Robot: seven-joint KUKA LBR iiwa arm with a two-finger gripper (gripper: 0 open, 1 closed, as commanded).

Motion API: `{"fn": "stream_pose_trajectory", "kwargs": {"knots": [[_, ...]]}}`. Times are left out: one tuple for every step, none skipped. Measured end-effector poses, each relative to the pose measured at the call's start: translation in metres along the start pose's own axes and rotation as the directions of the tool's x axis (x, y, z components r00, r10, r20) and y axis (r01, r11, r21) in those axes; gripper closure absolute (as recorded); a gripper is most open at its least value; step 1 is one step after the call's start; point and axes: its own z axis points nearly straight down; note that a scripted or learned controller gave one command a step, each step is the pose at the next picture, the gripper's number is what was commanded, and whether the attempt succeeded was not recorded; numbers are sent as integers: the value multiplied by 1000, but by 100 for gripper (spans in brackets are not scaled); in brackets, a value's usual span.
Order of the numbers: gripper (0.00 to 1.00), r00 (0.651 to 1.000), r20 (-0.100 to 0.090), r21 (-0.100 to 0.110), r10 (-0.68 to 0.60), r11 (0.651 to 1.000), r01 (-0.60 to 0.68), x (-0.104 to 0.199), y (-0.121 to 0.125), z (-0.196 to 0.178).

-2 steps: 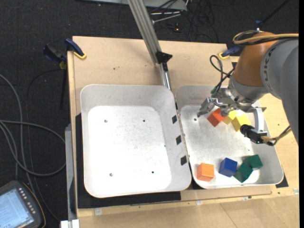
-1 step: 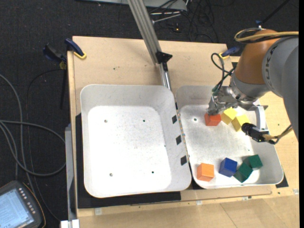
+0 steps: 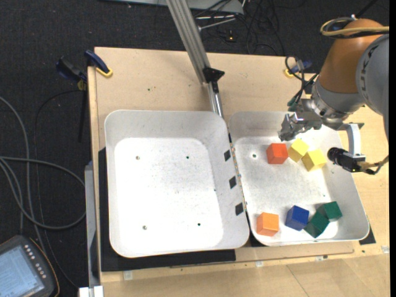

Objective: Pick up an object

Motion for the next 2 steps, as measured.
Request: {"fn": "stream_pose_trajectory", "kwargs": {"knots": [[100, 1000, 0, -2, -1, 1000, 1, 0, 2, -54], [100, 1000, -1, 3, -1, 1000, 1, 0, 3, -72]]}}
